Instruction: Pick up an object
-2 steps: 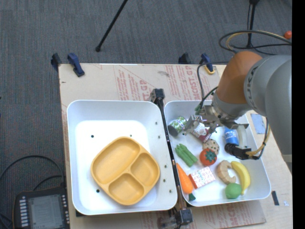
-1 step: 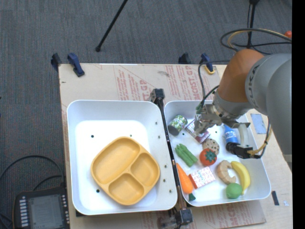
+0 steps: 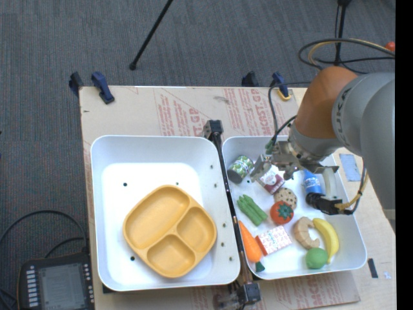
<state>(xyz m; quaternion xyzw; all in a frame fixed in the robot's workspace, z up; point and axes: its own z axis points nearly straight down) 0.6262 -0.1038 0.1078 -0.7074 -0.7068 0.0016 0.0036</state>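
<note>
The metal two-finger tool (image 3: pixel 276 166) hung low over the upper middle of the right white bin (image 3: pixel 352 254), below the grey arm's orange band (image 3: pixel 321 105). Whether it was wide, narrow or holding anything could not be told. A small red-and-white packet (image 3: pixel 271 180) lay directly under it, contact unclear. Just left sat a short green-labelled can (image 3: pixel 241 167); to the right a blue-capped bottle (image 3: pixel 313 183) lay on its side. Below came a brown spotted cookie-shaped piece (image 3: pixel 287 197), a glossy red tomato (image 3: pixel 281 212), ridged green pods (image 3: pixel 251 209), an orange carrot (image 3: pixel 250 241), a red-speckled white block (image 3: pixel 274 239), a tan croissant (image 3: pixel 305 232), a smooth yellow banana (image 3: pixel 329 236) and a round green lime (image 3: pixel 316 258). These crowded the bin's lower half, close together. The left white bin (image 3: pixel 116 154) carried a matte yellow three-compartment plate (image 3: pixel 169 230), with bare floor around it. Both bins rested on the printed cardboard surface (image 3: pixel 161 108).
</note>
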